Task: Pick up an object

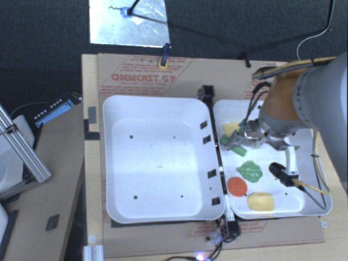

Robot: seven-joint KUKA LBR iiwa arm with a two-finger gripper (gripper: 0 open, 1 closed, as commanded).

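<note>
Gripper (235, 140): low in the right bin (304, 203), fingers' state impossible to tell.
Targets: yellow piece (230, 128) and green block (237, 150) just beside it.
Risk: crowded items near the divider may get nudged, not gripped.

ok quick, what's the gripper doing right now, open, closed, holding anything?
Gripper: cannot be told; it sits low in the right bin by a green object.

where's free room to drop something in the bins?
The left bin has a bare floor from wall to wall. The right bin is crowded: the gripper sits over the yellow and green pieces by the divider, with the green leaf, orange disc and yellow lump below.
</note>
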